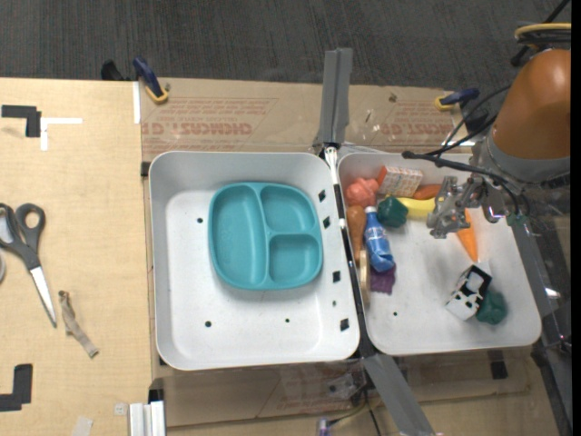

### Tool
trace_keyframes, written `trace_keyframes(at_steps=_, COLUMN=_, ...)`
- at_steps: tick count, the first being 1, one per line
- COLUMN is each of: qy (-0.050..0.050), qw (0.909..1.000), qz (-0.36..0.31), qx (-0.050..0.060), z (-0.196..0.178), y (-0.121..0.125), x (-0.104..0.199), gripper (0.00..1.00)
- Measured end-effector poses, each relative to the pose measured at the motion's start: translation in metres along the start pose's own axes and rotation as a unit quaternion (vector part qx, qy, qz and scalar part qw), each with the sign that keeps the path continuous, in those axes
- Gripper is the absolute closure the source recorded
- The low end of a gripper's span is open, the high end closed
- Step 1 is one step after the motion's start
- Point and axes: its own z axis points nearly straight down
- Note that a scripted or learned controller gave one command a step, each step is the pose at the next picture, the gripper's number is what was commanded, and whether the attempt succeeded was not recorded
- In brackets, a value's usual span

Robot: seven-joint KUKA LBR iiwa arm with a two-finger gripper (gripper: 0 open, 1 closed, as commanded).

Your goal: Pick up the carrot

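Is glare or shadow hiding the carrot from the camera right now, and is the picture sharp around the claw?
Camera view: even lighting, no glare on the right bin; the carrot reads clearly orange beside the claw; soft shadows only; the claw's metal looks slightly blurred, finger state unclear.

The tool hangs over the right bin, an orange carrot just beside it.
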Motion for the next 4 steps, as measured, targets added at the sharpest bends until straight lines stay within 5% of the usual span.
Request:
trace_keyframes(at_steps=1, qy=0.002, qw=0.9996, qz=-0.028, qx=0.0, z=0.021, y=-0.061, x=0.113, gripper=1.0)
trace_keyframes(at_steps=2, qy=0.002, qw=0.9996, qz=-0.029, qx=0.0, z=0.021, y=-0.061, x=0.113, gripper=0.0)
trace_keyframes(at_steps=3, qy=-0.005, qw=0.9979, qz=-0.064, qx=0.003, z=0.05, y=-0.044, x=0.041, gripper=0.0)
trace_keyframes(at_steps=4, qy=0.007, qw=0.9962, qz=-0.087, qx=-0.001, z=0.064, y=-0.063, x=-0.054, gripper=0.0)
